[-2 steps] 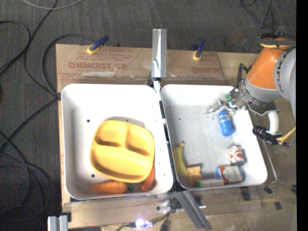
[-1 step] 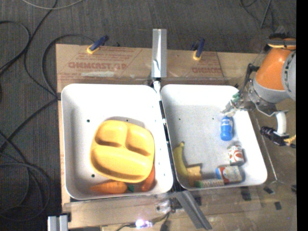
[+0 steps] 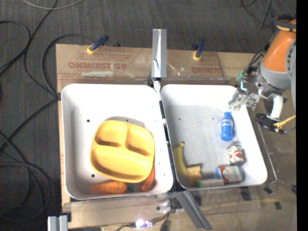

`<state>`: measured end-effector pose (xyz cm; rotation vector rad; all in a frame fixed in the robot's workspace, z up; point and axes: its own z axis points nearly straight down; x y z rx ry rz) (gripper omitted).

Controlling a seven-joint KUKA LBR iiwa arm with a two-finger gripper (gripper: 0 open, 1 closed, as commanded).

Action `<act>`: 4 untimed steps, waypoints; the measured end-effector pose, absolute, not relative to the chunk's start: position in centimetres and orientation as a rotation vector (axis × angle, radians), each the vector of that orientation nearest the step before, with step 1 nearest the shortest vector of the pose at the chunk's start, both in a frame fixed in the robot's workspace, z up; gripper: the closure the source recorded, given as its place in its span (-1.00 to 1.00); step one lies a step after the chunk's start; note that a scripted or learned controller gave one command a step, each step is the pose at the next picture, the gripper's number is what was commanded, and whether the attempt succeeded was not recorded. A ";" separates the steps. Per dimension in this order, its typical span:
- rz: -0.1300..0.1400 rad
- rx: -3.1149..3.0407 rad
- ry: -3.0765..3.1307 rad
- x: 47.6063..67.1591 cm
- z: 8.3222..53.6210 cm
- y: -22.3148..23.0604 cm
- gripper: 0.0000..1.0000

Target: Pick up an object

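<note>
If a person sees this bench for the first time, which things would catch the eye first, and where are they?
The big yellow tray in the left bin stands out most, lying partly over an orange carrot by that bin's near wall. Next comes the arm's orange band at the right edge, with the gripper over the right bin's far right corner. Below it, a small blue bottle lies in that bin.

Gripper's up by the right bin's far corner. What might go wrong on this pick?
1. The gripper sits over the right bin's rim; descending there may strike the wall.
2. The blue bottle lies flat and looks round, so it may roll away.
3. The items by the near wall are crowded together.
</note>
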<state>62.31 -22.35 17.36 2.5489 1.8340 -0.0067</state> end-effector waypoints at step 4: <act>0.005 2.402 2.007 59.2 8.9 -15.3 -1.00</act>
